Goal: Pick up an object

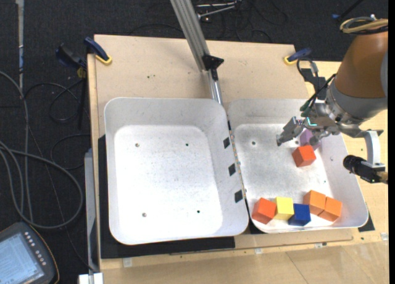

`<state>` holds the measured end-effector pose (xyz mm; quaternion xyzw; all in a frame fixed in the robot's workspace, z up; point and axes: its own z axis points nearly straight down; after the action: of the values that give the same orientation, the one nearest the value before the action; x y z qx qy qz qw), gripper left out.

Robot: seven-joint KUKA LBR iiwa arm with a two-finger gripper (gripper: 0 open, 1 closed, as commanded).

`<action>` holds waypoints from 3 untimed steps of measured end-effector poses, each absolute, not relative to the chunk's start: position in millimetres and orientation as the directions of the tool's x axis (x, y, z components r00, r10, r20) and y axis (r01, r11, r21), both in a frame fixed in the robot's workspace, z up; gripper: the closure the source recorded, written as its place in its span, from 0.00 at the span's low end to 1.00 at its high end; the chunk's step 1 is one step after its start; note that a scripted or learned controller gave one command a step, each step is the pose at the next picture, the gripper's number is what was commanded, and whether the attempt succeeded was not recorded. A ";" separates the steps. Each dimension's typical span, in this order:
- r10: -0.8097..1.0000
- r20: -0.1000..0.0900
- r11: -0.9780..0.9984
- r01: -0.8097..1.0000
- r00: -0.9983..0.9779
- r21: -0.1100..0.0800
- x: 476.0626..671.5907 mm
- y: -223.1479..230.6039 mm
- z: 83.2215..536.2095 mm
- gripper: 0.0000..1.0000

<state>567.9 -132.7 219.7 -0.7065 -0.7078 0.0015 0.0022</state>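
claw (295, 133) over the right bin (259, 171), fingers spread, pinching nothing. nearest target: an orange block (304, 155) just beside and below it. recommend centring the claw above the block, squaring to its faces, then descending before closing.

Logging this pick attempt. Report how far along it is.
Done: the claw has reached the right bin. In hand: it hovers beside an orange block, which looks apart from it; I see no block between its fingers. Left: grasp and lift. Five more blocks sit along the bin's near edge.
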 end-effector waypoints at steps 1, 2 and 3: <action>1.000 0.000 0.000 1.000 0.000 -0.001 568.3 -133.1 222.2 0.00; 1.000 0.000 -0.002 1.000 0.002 -0.007 564.3 -140.0 161.4 0.00; 1.000 -0.002 0.001 1.000 -0.001 0.008 570.3 -147.0 122.2 0.00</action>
<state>570.3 -147.0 122.2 -0.7069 -0.7073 -0.0019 -0.0036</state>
